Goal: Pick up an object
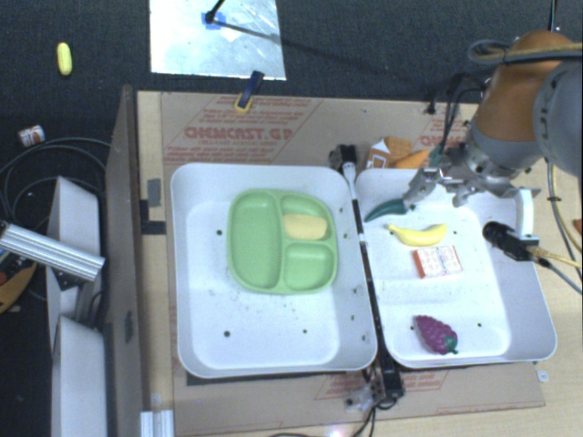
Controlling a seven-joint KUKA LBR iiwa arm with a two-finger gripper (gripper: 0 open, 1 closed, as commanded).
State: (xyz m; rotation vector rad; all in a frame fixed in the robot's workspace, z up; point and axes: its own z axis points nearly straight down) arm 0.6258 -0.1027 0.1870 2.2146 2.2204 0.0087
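- Brown cardboard-covered bench (273,121) with red lettering.
- Two shallow white plastic bins on it, touching: left bin (205,271), right bin (510,321).
- Blue-and-yellow tool (248,91) at its far edge.

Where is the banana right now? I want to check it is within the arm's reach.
The banana lies in the right bin, near its upper left, just above the red-and-white box and below the gripper.

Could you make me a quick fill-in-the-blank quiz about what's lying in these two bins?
The green tray lies in the ____ bin.
The banana lies in the ____ bin.
The red-and-white box lies just below the ____.
The purple grapes lie nearer the right bin's ____ edge.

Missing words: left; right; banana; bottom
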